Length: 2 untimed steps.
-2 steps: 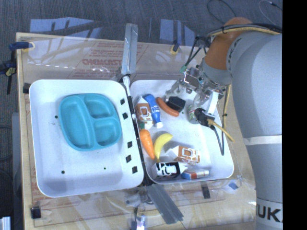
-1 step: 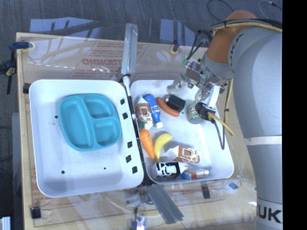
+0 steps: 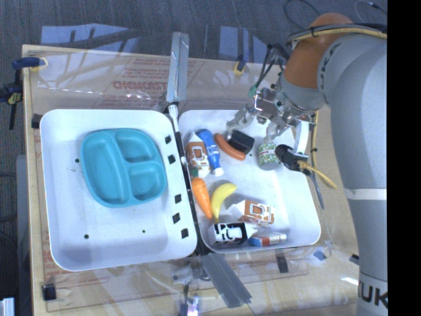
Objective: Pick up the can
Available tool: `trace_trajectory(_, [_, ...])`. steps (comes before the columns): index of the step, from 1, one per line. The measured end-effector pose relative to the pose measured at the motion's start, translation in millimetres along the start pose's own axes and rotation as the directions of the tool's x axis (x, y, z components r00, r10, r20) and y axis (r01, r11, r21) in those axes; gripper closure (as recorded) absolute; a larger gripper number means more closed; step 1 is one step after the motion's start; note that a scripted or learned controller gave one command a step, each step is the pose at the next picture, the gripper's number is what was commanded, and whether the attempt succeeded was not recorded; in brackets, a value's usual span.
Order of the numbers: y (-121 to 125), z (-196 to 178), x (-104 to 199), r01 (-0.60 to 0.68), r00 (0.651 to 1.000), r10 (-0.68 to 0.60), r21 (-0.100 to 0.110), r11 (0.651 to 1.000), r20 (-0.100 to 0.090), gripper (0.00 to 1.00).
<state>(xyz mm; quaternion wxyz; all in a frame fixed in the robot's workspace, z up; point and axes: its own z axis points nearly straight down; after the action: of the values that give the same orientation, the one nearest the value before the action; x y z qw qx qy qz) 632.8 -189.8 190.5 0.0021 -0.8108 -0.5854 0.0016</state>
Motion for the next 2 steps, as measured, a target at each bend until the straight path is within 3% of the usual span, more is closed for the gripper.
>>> trace_trajectory(1, [-30.9,-5.1,-22.5,-0.026,1.000,0.026,-0.001,1.000,0.001,0.00])
trace_trajectory(2, [-28.0,2.2,-22.4,-0.044,0.999,0.044,0.000,0.999,0.000,0.00])
